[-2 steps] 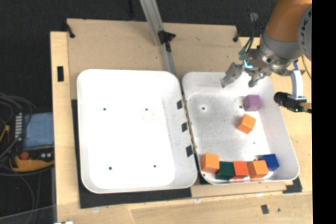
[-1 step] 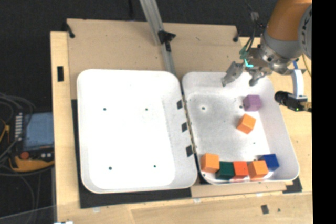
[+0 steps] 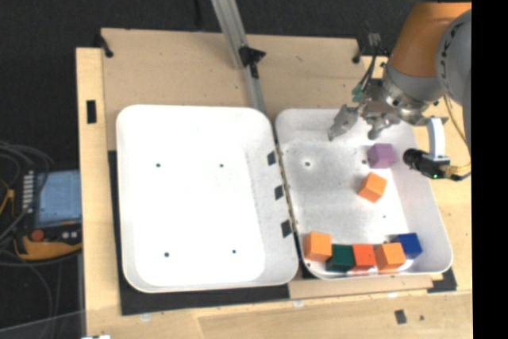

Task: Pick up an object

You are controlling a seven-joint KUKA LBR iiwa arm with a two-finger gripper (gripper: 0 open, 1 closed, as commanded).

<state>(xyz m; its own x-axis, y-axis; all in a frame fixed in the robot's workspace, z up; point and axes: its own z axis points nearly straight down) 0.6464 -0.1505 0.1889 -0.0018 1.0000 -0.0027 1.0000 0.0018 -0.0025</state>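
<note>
Front row of the right bin: five blocks lie side by side along the near wall of the right bin (image 3: 425, 206), namely an orange block (image 3: 318, 245), a green block (image 3: 342, 256), a second orange block (image 3: 363, 255), a third orange block (image 3: 390, 255) and a blue block (image 3: 409, 244) at the right end.
Row contact: the blocks sit touching or just beside one another.
Middle of the right bin: a lone orange cube (image 3: 371, 187) lies tilted on the floor, well apart from the front row.
Further back: a purple block (image 3: 382, 155) lies just beyond the orange cube, near the right wall.
Gripper: the gripper (image 3: 364, 121) hangs over the far part of the right bin, just above and left of the purple block.
Fingers: spread apart, nothing between them.
Arm: the grey arm with its orange band (image 3: 425, 32) comes in from the right, over the far right corner of the bench (image 3: 198, 63).
Left bin: the left bin (image 3: 194, 194) lies beside the right one, rims touching in the middle.
Far side: a metal rail (image 3: 226, 8) slants from the top edge down to the gap between the bins.
</note>
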